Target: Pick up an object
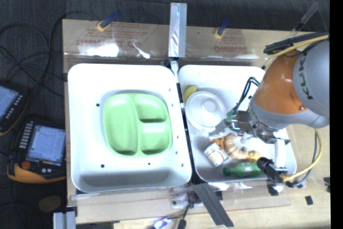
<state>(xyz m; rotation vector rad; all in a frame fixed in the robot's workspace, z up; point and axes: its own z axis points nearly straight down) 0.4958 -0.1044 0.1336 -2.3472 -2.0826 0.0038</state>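
The gripper [236, 134] is low inside the right bin [278, 166], beneath the orange wrist section of the arm [292, 91]. Whether it is released or clenched cannot be told; the wrist housing hides that part, and no item is visibly in its grasp.

Objects relative to the gripper:
- A tan, lumpy toy [236, 148] lies directly below it in the picture, touching or just short of it; contact cannot be confirmed.
- A small white bottle with an orange-red label [215, 154] lies tilted just to the lower left, beside the tan toy.
- A green bottle [244, 170] lies on its side further below, near the bin's front wall, with a dark cap towards the right.
- A clear round lid or cup [204, 108] sits to the upper left, near it but apart.
- A yellow object [189, 92] shows partly behind the clear piece, further up and left.

The left bin [86, 115], well to the left, holds a green divided tray [138, 123].

Writing: letters reading "KU" show on the grey arm housing. The white bottle's label print is too small to read.
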